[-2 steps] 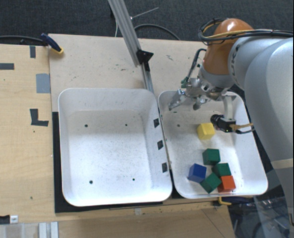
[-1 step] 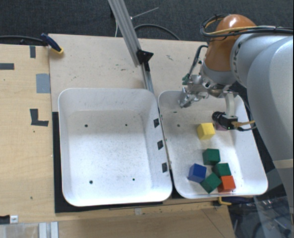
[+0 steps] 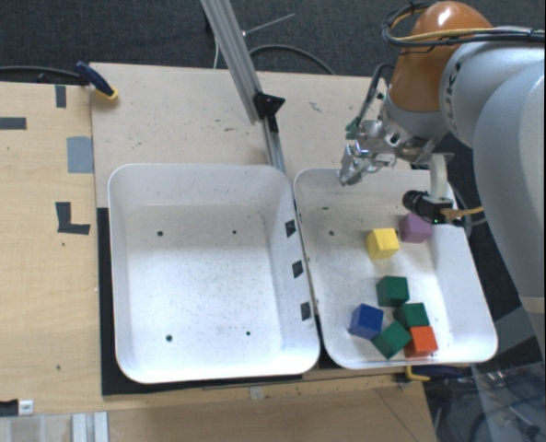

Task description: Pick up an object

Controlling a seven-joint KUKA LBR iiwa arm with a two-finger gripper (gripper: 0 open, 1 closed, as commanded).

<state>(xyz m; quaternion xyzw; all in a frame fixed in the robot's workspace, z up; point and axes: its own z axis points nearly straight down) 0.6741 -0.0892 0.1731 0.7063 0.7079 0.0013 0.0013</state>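
My claw [image 3: 354, 170] hovering over far edge of right bin [image 3: 457, 274]; nothing between fingers, jaw state unreadable. Yellow block [image 3: 382, 241] nearest target: below claw in view, slightly right, toward near rim. Purple block [image 3: 416, 227] beside it.

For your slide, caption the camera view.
Gripper above the right bin's far rim; coloured blocks lie inside.

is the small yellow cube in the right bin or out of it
In. The small yellow cube rests on the floor of the right white bin, inside its rim.
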